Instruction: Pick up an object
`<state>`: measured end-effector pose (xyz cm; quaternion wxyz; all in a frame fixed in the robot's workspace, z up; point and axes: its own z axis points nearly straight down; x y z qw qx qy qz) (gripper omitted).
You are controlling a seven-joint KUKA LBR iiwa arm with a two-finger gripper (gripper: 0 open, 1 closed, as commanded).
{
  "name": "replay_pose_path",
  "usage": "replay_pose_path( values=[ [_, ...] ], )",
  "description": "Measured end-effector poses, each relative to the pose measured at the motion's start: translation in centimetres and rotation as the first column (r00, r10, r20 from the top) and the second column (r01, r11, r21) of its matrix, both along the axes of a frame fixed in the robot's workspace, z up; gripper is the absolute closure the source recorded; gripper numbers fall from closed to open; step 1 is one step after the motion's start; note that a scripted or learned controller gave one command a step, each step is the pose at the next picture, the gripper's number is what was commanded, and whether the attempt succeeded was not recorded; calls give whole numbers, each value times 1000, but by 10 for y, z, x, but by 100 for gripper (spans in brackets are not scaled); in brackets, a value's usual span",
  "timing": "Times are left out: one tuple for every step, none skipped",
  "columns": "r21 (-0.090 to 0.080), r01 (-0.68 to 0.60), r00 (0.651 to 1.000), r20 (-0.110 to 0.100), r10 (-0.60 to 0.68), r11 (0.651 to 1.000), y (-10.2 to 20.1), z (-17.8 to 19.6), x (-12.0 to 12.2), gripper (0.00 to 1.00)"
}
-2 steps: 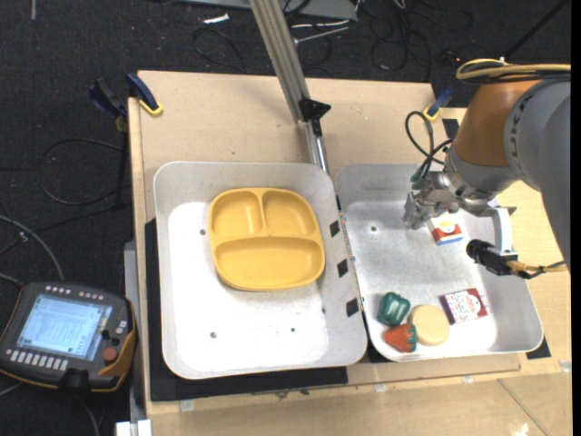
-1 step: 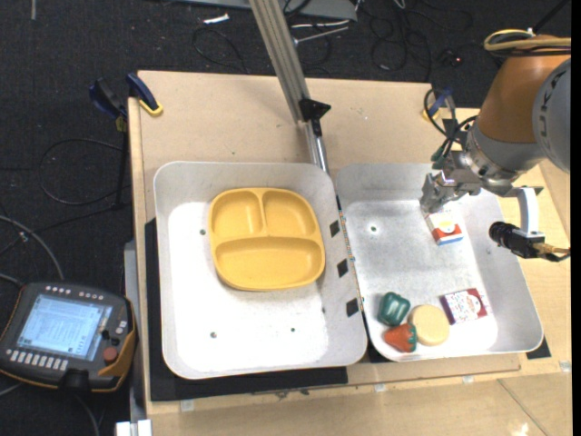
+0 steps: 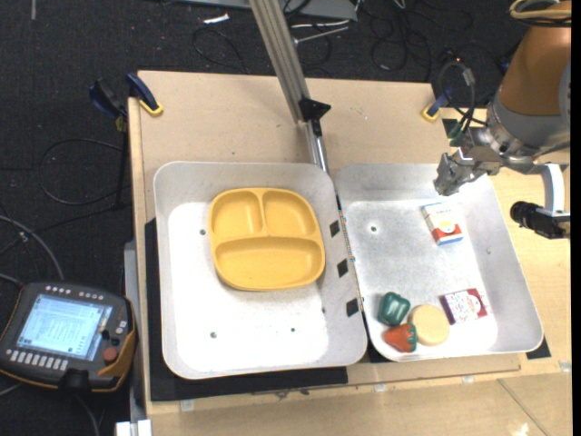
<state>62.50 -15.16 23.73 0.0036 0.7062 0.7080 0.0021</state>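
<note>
The robot's gripper (image 3: 451, 178) hangs over the far edge of the right bin (image 3: 390, 221). From here I can't tell what state it is in.

Just near of it lies a small orange and white box (image 3: 443, 222), flat on the bin floor with nothing touching it. I think that is the easiest thing to pick. The arm should come straight down over the middle of the box and squeeze its two long sides.

At the near end of that bin sit a green pepper (image 3: 393, 308), a red thing (image 3: 400, 338), a round yellow thing (image 3: 429, 325) and a pink box (image 3: 464, 306). They crowd together, so grabbing one could push the others.

The left bin (image 3: 182, 198) holds a yellow plate (image 3: 267, 239) with three parts.
</note>
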Motion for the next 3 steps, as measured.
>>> replay_pose_path(
  values=[
    [1, 0, 1000, -6, 0, 1000, 0, 5, 1, 100],
    [4, -5, 1000, -8, 5, 1000, 54, 14, -13, 100],
    [4, -4, 1000, -11, 4, 1000, 101, 0, -29, 100]
  ],
)
